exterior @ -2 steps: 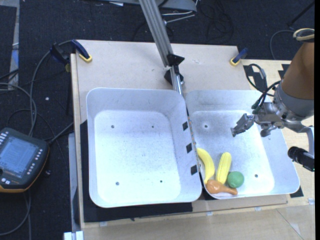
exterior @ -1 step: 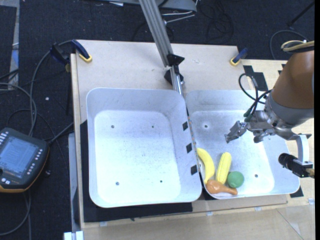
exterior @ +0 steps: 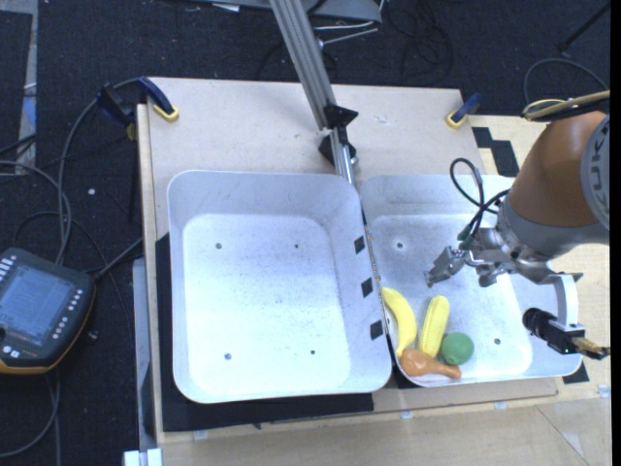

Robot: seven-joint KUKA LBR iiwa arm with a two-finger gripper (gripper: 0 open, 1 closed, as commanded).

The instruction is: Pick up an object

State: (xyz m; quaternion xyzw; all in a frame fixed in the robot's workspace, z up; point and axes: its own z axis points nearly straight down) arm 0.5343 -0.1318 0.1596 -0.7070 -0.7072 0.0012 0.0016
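In the near part of the right bin (exterior: 408,212) lies a small cluster of objects. A yellow banana (exterior: 400,318) rests against the bin's left wall. Beside it is a yellow corn cob (exterior: 434,326), then a green ball (exterior: 457,348). An orange carrot-like piece (exterior: 427,363) lies along the front rim. My gripper (exterior: 462,272) hangs over the middle of the right bin, just behind and to the right of the cluster. It is open, with nothing between its fingers, and touches none of the objects.
The left bin (exterior: 194,212) adjoins the right one along a shared raised wall (exterior: 369,260). A slanted metal pole (exterior: 310,66) rises behind the bins. Clamps sit at the bench's back corners. A teach pendant (exterior: 34,304) lies off the bench at left.
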